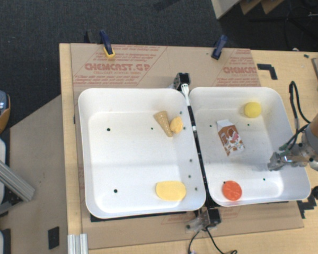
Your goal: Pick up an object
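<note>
1. Two white bins sit side by side on a brown board: the left bin (95, 157) and the right bin (286, 187), their inner walls touching along a dark seam in the middle.
2. The arm (315, 147) comes in from the right edge, low over the right bin's right side.
3. The gripper (275, 162) sits near the right wall of the right bin, just above its floor. Its tip is small and blurred; I cannot tell whether it is released or clenched, and nothing can be seen in its grasp.
4. A packet (230, 137), white with red-brown print, lies flat near the middle of the right bin, left of the gripper and apart from it.
5. A yellow ball (252, 109) rests near the far wall of the right bin, beyond the packet.
6. A red disc (232, 190) lies at the near wall of the right bin, close to its left corner, down and left of the gripper.
7. In the left bin, a tan cone (163, 123) lies toward the far right, touching a small yellow lump (176, 124) just beside the dividing wall.
8. A yellow oval (170, 190) lies flat near the near wall of the left bin, toward its right side.
9. Two clamps (106, 45) grip the far edge of the board, one blue with yellow, one dark blue.
</note>
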`<state>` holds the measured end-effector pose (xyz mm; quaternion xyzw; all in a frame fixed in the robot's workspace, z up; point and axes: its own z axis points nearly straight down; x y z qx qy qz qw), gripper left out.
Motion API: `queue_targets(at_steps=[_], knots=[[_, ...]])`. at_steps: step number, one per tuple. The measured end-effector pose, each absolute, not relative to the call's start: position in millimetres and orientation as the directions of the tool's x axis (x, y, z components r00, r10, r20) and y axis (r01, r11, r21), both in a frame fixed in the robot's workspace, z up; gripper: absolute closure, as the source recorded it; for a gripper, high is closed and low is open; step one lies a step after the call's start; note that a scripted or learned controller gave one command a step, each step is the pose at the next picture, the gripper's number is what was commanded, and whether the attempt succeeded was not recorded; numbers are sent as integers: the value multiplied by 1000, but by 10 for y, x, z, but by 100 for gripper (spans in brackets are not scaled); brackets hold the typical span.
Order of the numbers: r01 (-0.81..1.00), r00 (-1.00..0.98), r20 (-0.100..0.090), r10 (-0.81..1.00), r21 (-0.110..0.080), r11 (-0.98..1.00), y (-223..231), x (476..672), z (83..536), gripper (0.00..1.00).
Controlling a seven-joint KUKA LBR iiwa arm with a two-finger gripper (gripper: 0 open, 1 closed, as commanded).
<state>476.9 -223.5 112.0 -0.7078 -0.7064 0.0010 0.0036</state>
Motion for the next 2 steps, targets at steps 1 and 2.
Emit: queue_targets(at_steps=[1, 2], knots=[[1000, 0, -3, 1000, 4, 0, -2243, 4799, 1398, 100], [1000, 0, -3, 1000, 4, 0, -2242, 4798, 1637, 100]])
